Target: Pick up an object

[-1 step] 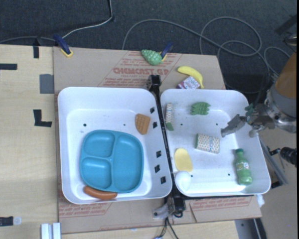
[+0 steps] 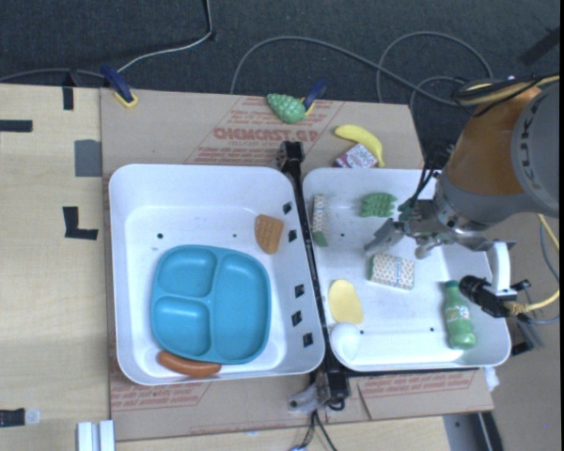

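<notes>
Arm: grey arm with orange band [image 2: 493, 153] reaches in from the right over the right white bin [image 2: 409, 350].
End effector: the end effector [image 2: 395, 241] hangs with fingers apart, nothing between them, probably spread to straddle a target.
Likely target: small white checked packet [image 2: 393, 271], lying flat just beneath the fingers.
Other candidates: green fuzzy lump [image 2: 378, 204], yellow oval piece [image 2: 345, 301], green plastic bottle [image 2: 458, 316], spread out.
Left white bin [image 2: 132, 195]: blue sectioned plate [image 2: 211, 303], orange sausage [image 2: 188, 365], brown wedge [image 2: 269, 233].
Judgement: descent and closing not yet done.
</notes>
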